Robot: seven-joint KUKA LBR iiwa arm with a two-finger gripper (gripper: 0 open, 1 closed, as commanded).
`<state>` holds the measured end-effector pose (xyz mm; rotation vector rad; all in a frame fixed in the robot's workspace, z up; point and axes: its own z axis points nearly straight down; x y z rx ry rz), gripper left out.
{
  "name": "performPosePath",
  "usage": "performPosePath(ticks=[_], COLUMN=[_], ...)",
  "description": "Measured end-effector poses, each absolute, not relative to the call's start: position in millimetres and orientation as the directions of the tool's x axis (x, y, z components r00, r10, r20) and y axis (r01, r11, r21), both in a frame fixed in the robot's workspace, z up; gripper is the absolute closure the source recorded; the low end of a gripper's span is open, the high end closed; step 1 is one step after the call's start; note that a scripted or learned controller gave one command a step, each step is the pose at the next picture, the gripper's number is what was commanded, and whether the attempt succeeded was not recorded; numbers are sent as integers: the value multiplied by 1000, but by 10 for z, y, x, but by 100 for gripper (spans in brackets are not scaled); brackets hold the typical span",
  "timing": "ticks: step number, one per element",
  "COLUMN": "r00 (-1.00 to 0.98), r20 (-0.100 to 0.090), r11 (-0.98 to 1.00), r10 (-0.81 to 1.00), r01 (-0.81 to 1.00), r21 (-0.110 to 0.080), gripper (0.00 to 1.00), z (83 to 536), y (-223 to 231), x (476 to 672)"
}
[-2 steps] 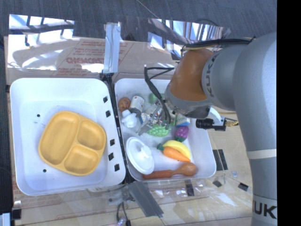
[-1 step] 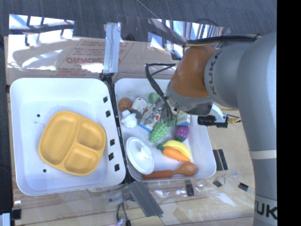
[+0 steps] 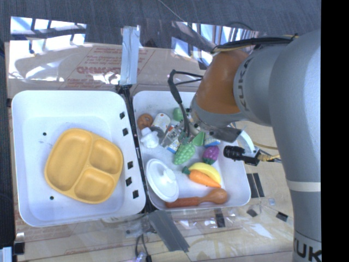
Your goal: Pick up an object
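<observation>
- My pincer (image 3: 188, 131) reaches down into the right bin (image 3: 240, 185), low among the cluttered toys; my own wrist hides its tips, so I cannot tell how wide it stands or whether it grips anything.
- A green corn cob (image 3: 184, 152) lies just below it, with a purple toy (image 3: 210, 154) beside it.
- A banana (image 3: 206, 171) and carrot (image 3: 203, 179) rest nearer the front, by a white bowl (image 3: 162, 180) and a wooden spoon (image 3: 199, 198).
- A brown ball (image 3: 144, 120) sits near the divider.
- In the left bin (image 3: 27, 113), a yellow divided tray (image 3: 83, 165) lies flat.
</observation>
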<state>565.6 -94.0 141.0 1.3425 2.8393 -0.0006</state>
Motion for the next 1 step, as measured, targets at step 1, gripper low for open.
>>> performPosePath(ticks=[1], r00=[-614], r20=[-2], r11=[614], r10=[789], r01=[789], r21=[3], gripper=[100], z=[2075], y=[-534], x=[5345])
